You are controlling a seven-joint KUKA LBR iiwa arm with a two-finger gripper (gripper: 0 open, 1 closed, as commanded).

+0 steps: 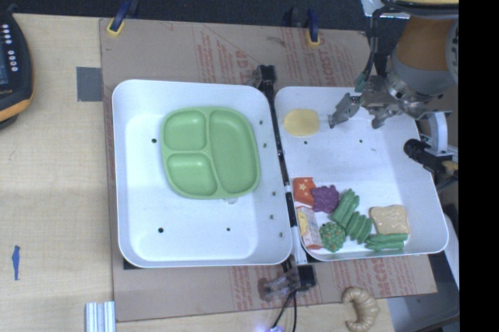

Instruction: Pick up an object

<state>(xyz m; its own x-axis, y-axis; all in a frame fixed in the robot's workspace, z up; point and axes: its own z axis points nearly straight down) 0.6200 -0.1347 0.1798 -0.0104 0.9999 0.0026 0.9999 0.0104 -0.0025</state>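
My gripper (360, 115) hangs over the back of the right bin (374, 159), its two fingers spread apart with nothing between them. A pale yellow round piece (302, 122) lies just left of the fingers, apart from them. Along the bin's front lie a red packet (302, 192), purple grapes (325, 198), green pea pods (352, 215), broccoli (332, 236), a slice of toast (389, 219) and a green bean pod (386, 242).
The left bin (140, 167) holds a green divided plate (210, 152). A croissant (360, 307) lies on the bench in front of the right bin. A black pendant (12, 69) sits at the far left edge.
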